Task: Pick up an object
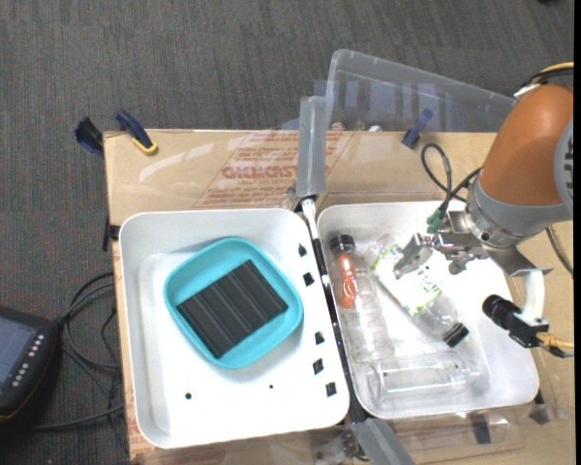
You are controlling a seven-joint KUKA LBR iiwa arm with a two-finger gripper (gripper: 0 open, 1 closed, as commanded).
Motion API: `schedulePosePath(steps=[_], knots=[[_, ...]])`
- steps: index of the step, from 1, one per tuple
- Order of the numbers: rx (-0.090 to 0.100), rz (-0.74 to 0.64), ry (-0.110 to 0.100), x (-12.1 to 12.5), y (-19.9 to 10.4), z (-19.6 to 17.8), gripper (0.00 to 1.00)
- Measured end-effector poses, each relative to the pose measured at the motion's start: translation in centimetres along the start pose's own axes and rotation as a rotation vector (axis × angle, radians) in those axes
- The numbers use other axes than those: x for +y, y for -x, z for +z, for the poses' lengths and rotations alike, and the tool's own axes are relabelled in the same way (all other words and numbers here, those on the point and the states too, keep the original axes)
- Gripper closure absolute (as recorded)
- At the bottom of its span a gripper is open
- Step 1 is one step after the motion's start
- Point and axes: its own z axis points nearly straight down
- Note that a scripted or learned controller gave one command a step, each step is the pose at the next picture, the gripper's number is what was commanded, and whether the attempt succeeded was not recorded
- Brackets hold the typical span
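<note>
Over right bin (523,381), end effector (413,255) above bottles (368,308).

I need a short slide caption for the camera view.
Grey KUKA arm's gripper over clear plastic bottles in the right white bin; teal square plate in the left bin.

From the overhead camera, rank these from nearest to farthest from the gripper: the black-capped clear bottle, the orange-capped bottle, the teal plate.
Gripper is over the right bin.
1. Black-capped clear bottle, right bin, just below the gripper.
2. Orange-capped bottle, along the right bin's left wall.
3. Teal plate, in the left bin, farthest.
</note>
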Motion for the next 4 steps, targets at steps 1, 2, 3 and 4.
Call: schedulePosePath(steps=[1, 2, 3, 4], knots=[[0.0, 0.033, 0.001, 1.5, 3.9, 10.7, 0.0], [-0.001, -0.015, 0.01, 5.0, 7.4, 12.4, 0.0], [0.001, -0.077, 0.009, -0.4, 9.6, 12.4, 0.0], [0.005, -0.071, 0.005, -0.4, 9.7, 11.7, 1.0]])
